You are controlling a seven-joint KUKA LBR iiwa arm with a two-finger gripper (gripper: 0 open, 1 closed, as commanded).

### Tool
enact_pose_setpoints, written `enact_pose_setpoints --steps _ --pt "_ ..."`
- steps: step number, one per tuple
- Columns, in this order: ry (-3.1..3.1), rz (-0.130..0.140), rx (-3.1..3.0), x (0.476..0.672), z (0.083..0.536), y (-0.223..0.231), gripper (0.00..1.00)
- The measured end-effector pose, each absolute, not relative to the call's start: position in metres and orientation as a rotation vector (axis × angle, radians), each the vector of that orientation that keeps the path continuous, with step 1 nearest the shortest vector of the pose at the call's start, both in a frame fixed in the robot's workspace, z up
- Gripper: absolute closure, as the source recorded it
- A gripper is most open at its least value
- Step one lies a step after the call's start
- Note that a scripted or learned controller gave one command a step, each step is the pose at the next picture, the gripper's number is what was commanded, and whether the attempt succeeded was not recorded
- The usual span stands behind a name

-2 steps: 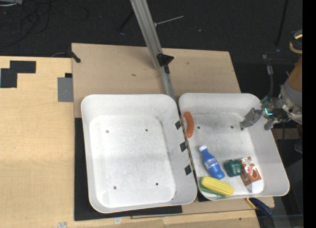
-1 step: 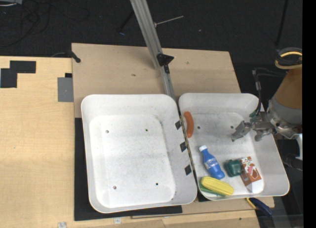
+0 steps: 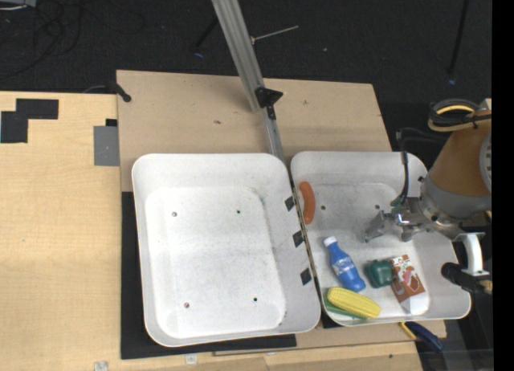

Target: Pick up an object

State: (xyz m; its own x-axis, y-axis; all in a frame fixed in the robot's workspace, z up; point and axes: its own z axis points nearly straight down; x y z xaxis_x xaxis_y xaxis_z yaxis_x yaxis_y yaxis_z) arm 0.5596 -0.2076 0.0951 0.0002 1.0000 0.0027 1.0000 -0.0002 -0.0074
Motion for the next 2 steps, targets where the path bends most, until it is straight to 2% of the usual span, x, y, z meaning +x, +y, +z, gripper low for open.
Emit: enact_pose_setpoints --steps 1,2 --pt "-2.213 0.002 -2.224 0.560 0.108 -0.209 1.00" --pt "-2.224 -0.003 -2.222 0.556 0.164 -0.201 1.00"
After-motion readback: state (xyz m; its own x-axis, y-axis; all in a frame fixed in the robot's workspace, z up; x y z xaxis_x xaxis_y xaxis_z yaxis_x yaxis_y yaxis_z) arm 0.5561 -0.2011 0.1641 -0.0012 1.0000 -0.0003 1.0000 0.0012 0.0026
